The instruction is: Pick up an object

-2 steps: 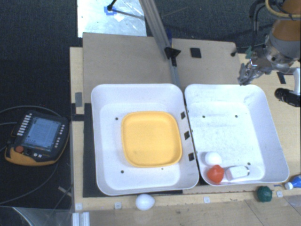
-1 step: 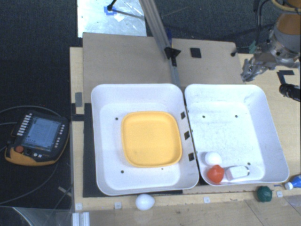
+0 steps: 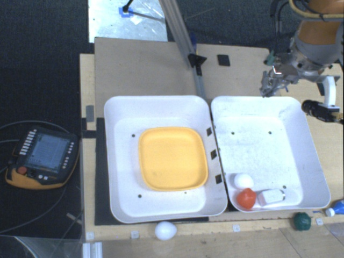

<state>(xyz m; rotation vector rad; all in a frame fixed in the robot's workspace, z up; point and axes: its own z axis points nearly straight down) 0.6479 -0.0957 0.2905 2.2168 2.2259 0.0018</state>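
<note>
Three objects (image 3: 246,198) crowding bin's (image 3: 309,144) near edge

Arm (image 3: 317,15) cropped at top-right edge; claw (image 3: 270,84) fingers too small to read.

Even overhead light, soft shadows, slightly grainy; glare on the metal sheet (image 3: 128,12).

The gripper (image 3: 270,86) hangs above the right bin's (image 3: 301,117) far rim, holding nothing visible.
</note>
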